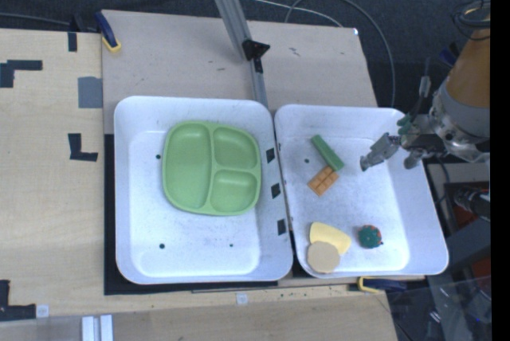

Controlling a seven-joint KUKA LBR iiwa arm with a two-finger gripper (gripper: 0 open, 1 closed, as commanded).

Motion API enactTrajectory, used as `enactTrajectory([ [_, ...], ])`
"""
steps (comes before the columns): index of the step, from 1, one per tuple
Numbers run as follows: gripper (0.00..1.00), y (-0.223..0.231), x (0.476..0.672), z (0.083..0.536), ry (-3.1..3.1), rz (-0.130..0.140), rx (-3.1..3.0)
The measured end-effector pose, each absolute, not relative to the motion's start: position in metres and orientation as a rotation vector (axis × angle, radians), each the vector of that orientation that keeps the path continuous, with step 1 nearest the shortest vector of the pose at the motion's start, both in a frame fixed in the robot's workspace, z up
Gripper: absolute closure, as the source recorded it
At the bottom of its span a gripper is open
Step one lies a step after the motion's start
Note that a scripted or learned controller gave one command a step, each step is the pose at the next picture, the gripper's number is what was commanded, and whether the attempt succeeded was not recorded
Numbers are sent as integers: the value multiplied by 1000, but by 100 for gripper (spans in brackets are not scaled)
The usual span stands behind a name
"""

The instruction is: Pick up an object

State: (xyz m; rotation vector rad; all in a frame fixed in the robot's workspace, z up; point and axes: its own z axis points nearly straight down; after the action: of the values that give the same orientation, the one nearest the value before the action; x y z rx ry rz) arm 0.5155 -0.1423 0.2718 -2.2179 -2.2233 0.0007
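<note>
Claw (393,152) spread open, holding nothing, above right bin (414,196), green block (327,152), orange waffle (322,181) nearby

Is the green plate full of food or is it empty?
Empty. The green plate lies flat in the left bin, and all three of its compartments show bare green. The toy foods sit in the right bin instead.

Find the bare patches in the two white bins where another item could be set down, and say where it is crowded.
Left bin: a bare strip along the near edge, below the green divided plate. Right bin: open floor between the green block, orange waffle piece and the right wall. Crowded: its near edge, with the yellow piece, tan disc and small green-red ball.
</note>
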Motion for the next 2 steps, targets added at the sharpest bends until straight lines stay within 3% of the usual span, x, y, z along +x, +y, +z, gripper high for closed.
enactTrajectory([
  [1,0,-142,515,272,-2223,1,-2218],
  [2,0,-143,514,207,-2218,8,-2216],
])
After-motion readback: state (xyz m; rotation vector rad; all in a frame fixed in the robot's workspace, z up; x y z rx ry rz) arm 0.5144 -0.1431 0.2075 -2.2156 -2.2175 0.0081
